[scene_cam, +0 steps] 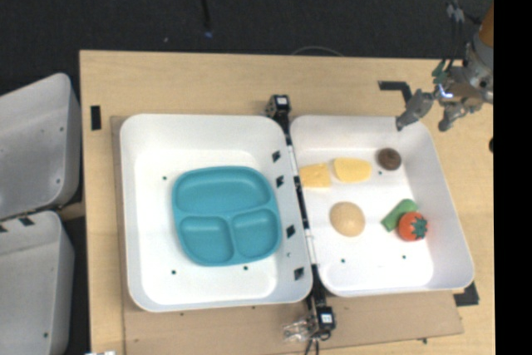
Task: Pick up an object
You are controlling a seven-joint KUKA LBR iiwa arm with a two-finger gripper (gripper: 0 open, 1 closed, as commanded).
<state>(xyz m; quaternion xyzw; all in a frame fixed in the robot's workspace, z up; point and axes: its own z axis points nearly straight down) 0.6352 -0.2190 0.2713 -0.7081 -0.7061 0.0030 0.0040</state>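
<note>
- Brown ball (388, 159), the object nearest the arm, lies in the right bin (440, 262) near its far right corner.
- Beside it sit two yellow pieces (352, 170), a tan round (347, 219) and a toy strawberry (411, 226) on a green bit.
- End effector (426, 110) hovers over the bin's far rim, fingers spread apart, nothing between them.
- Left bin (141, 262) holds a teal divided plate (225, 214); both bins rest on the table (100, 79).
- Step, by my judgement: approach. Next it must centre over one object and descend.
</note>
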